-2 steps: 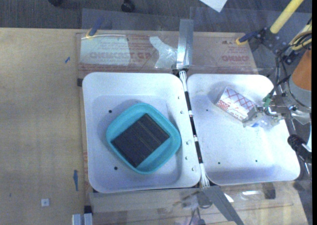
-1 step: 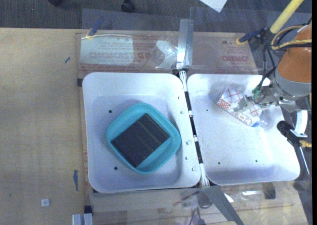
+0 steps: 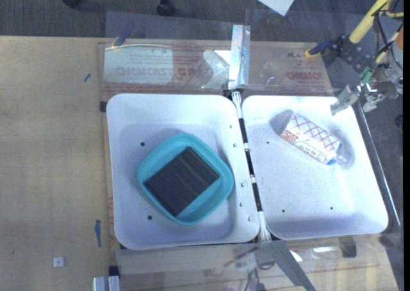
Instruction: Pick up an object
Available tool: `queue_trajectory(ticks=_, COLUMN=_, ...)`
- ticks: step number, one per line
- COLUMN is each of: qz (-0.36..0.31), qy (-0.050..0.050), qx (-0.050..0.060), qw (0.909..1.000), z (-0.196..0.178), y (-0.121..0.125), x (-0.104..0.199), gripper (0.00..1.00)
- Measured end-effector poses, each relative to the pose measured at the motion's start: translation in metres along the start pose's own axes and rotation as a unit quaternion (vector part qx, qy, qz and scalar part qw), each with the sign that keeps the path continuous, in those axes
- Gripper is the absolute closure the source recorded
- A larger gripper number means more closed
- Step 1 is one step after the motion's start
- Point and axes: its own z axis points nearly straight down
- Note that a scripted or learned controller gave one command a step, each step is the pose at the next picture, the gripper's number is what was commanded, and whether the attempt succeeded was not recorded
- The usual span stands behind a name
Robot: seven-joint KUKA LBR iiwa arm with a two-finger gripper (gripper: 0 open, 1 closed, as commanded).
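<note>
Gripper [image 3: 349, 96], finger state indeterminate, at right bin's [image 3: 359, 219] upper-right rim; nearest item: red-checked white packet [image 3: 311, 137], lying down-left of it, long axis running upper-left to lower-right.

Brightness: you get even, fairly bright light with a cool bluish cast over both bins.
Glare: the right bin [image 3: 359, 213] washes out almost to pure white; its floor loses texture.
Shadows: soft and short; a faint one hugs the teal dish [image 3: 221, 190] in the left bin [image 3: 128, 129].
Sharpness: you see mild softness all over; print on the wrapped packet [image 3: 311, 137], right of the teal dish, is unreadable.
Reflections: clear plastic sheeting [image 3: 211, 65] behind the teal dish shows pale sheen.
</note>
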Motion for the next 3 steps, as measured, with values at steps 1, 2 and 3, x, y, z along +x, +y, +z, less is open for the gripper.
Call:
queue_trajectory(ticks=1, qz=0.065, qy=0.000, qx=0.000, qw=0.9979, z=0.070, y=0.034, x=-0.003, gripper=0.00)
queue_trajectory(ticks=2, qz=0.116, qy=0.001, qx=0.001, qw=0.9932, z=0.041, y=0.031, x=0.026, gripper=0.00)
queue_trajectory(ticks=3, qz=0.057, qy=-0.004, qx=-0.016, qw=0.9982, z=0.090, y=0.028, x=0.019, gripper=0.00)
